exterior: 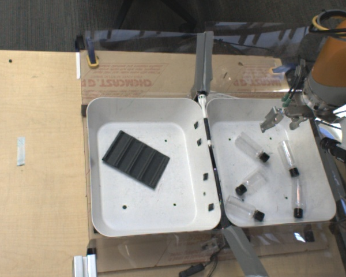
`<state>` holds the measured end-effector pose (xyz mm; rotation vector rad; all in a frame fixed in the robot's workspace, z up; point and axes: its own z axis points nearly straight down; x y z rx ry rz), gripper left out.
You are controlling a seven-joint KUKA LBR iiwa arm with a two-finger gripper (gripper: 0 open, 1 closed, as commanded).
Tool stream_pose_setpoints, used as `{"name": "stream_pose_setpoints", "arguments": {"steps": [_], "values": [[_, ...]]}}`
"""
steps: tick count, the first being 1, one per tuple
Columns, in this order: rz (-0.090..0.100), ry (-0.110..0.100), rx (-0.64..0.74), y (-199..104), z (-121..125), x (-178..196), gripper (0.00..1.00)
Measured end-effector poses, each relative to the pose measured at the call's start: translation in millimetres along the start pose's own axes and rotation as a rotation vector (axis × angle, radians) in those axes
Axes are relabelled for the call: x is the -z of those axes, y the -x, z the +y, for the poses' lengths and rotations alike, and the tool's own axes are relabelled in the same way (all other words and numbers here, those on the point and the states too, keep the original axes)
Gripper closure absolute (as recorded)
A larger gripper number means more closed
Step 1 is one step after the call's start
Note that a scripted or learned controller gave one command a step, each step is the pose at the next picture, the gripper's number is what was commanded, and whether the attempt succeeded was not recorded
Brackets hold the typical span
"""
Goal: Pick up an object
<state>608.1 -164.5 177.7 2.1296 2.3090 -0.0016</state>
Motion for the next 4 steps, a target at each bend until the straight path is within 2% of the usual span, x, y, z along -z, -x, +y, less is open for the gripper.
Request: {"name": "stream_pose_setpoints", "arguments": {"steps": [1, 2, 3, 4], "values": [[0.001, -0.002, 0.03, 30, -47, -87, 0.0], [0.001, -0.001, 0.028, 31, -47, -78, 1.0], [0.0, -0.001, -0.017, -25, -41, 16, 1.0], [0.0, -0.002, -0.055, -66, 0, 26, 1.0]]}}
